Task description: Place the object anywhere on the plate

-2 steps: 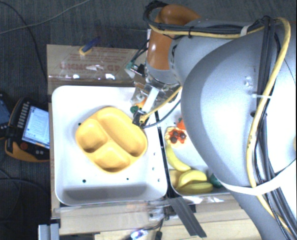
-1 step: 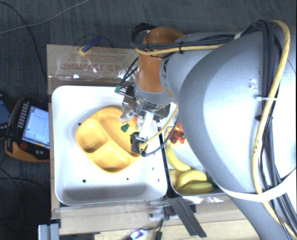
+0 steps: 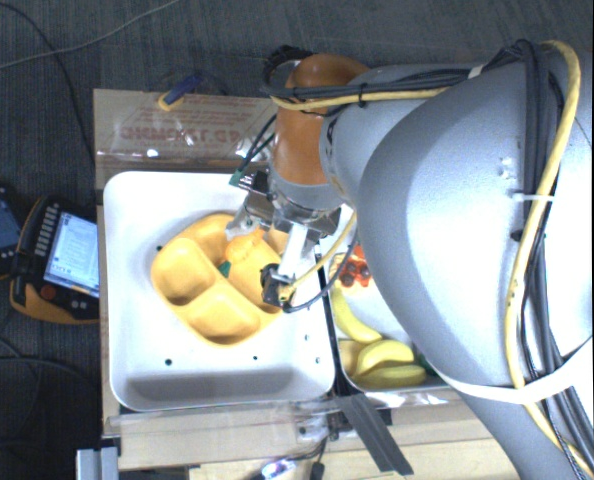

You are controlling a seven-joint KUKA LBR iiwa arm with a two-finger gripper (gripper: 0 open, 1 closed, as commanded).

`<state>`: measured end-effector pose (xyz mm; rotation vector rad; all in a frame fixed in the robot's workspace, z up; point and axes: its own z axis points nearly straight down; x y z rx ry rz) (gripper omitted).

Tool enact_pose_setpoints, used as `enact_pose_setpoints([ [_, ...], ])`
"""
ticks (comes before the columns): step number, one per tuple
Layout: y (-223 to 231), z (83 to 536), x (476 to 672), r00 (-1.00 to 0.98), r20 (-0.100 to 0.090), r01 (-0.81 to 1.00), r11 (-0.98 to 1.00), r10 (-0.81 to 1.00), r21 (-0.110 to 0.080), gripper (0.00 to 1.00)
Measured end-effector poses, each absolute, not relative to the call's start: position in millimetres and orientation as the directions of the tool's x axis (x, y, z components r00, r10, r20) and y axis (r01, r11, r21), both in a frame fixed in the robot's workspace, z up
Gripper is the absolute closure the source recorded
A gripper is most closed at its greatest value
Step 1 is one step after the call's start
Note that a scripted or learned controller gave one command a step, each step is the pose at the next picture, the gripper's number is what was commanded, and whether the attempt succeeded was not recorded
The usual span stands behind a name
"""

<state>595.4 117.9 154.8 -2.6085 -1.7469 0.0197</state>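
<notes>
A yellow sectioned plate (image 3: 202, 278) lies in the left white bin (image 3: 137, 358), tilted toward the bin's middle. My gripper (image 3: 265, 253) hangs over the plate's right part, below the arm's orange band (image 3: 307, 138). A small green piece (image 3: 224, 266) shows on the plate right beside the gripper; I cannot tell what it belongs to. The gripper body hides what lies under it.
Yellow bananas (image 3: 382, 360) lie in the right bin, mostly under the arm. A red-orange item (image 3: 354, 268) sits by the wall between the bins. A cardboard sheet (image 3: 177, 123) lies behind the left bin. A handheld pendant (image 3: 52, 258) rests on the floor at left.
</notes>
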Motion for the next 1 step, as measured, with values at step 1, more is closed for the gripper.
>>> enact_pose_setpoints([
  [1, 185.0, 238.8, 561.5, 0.242, -0.006, 0.97, -0.242, 0.97, -0.008, 0.0],
])
